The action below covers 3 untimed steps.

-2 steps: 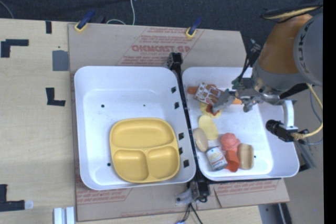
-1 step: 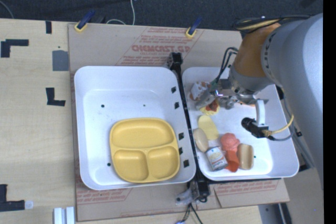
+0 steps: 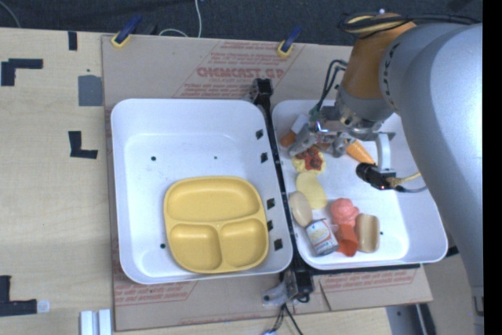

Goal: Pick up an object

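The arm reaches in from the right and its tool (image 3: 323,139) hangs low over the far left part of the right bin (image 3: 423,235), near the divider between the two bins. Whether the tool is apart or together cannot be told, since the wrist and its hardware cover it from above. Directly under and just in front of the tool lies a small red and yellow toy (image 3: 311,160), touching or nearly touching it; an orange carrot-like piece (image 3: 360,151) sits just to the tool's right. Nearer the front of the same bin, well clear of the tool, lie a pale yellow piece (image 3: 312,189), a beige egg-shaped toy (image 3: 300,208), a small can (image 3: 320,237), a pink round toy (image 3: 343,210) and a tan bun-like toy (image 3: 367,231). The left bin (image 3: 141,137) holds a yellow divided plate (image 3: 216,223).
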{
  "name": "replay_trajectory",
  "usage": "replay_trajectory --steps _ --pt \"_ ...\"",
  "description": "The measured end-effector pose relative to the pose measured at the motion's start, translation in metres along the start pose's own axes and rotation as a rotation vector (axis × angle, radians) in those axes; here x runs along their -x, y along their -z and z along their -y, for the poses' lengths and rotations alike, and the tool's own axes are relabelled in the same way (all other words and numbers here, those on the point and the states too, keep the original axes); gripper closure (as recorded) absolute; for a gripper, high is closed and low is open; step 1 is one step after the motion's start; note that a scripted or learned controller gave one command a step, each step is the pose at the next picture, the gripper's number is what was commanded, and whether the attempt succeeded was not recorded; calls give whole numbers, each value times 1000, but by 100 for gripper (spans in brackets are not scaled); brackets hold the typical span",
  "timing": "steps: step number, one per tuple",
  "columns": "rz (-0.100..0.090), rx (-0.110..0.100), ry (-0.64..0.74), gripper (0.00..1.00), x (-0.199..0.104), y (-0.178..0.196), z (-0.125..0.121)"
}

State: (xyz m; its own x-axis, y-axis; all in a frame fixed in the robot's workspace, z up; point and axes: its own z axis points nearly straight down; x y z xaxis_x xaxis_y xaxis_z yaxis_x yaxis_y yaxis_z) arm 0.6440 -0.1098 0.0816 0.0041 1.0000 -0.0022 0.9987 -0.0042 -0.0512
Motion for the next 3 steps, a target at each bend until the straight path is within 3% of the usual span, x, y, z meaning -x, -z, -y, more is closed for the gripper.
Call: replay_trajectory --steps 2,3 --pt "-1 -29 -4 0 0 1 -9" --pt "-3 43 0 0 2 -3 104"
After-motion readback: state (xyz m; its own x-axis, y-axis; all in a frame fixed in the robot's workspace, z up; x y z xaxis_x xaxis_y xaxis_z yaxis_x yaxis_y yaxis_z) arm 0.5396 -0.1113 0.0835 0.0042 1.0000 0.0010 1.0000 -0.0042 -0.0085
